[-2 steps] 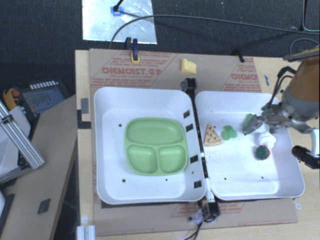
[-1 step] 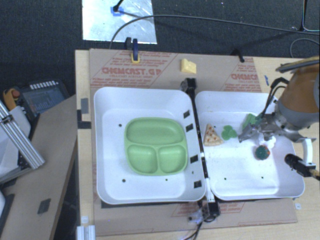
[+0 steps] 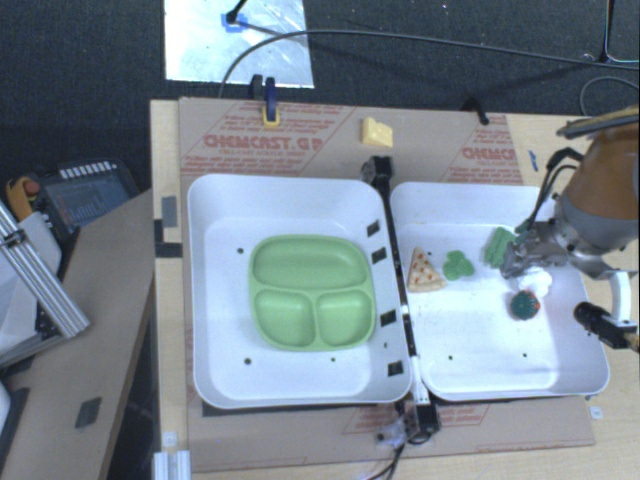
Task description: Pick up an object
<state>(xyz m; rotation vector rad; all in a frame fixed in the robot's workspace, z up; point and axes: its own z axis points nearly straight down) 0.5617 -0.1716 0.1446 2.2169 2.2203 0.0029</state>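
Toys for the picking lie loose in the right bin [image 3: 500, 373]: a green piece [image 3: 497, 245] just beside the gripper [image 3: 522, 266] on its left, a small green lump [image 3: 458, 265] and a pizza slice [image 3: 424, 271] farther left, a dark green ball [image 3: 524, 306] just below it. Low among them as if to grab, the gripper's grasp I cannot tell, since the wrist hides it. Well off to its left, the green divided plate [image 3: 308, 291] sits in the other bin, probably as a drop spot.

The bench [image 3: 165, 268] carries a cardboard sheet [image 3: 300, 133]; two white bins [image 3: 215, 368] sit side by side, a yellow block [image 3: 377, 132] near its far edge.
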